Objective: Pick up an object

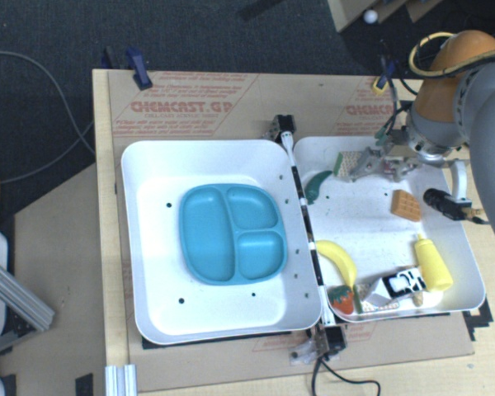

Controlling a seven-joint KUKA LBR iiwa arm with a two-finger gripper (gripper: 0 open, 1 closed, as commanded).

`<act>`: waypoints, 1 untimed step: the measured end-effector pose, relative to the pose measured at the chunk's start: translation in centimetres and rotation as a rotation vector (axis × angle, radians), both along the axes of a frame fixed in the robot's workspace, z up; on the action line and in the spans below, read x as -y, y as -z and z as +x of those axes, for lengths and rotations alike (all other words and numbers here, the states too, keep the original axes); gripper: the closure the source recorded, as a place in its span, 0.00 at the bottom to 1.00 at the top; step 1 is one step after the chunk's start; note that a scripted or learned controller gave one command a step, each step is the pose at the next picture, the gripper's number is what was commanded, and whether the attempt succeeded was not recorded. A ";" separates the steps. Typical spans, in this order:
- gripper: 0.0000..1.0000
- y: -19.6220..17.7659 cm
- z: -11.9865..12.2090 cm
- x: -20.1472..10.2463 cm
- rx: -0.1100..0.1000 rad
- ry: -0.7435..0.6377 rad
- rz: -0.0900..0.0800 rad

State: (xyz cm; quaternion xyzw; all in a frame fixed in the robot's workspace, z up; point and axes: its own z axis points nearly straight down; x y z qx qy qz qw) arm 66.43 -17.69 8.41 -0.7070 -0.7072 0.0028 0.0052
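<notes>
Gripper (378, 162) sits low in the far corner of the right bin (470, 258), just beside a small speckled card-like item (345, 164) and a green piece (317, 185); can't tell whether the jaws are apart or together, metal blurs into clutter. Risk: so close to the bin wall, the jaws clip the rim or close on nothing. Banana (337, 261), yellow bottle (433, 264), waffle-like piece (406, 206) lie well apart from it; near-edge pile is hard to identify.

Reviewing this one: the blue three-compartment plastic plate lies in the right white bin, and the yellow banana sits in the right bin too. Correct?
Not quite. The camera view shows the blue three-compartment plastic plate in the left white bin, not the right one. The yellow banana does sit in the right white bin.
</notes>
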 end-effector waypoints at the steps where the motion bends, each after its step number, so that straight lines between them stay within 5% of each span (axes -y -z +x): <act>1: 0.00 0.0 -9.8 2.4 0.011 0.000 -0.004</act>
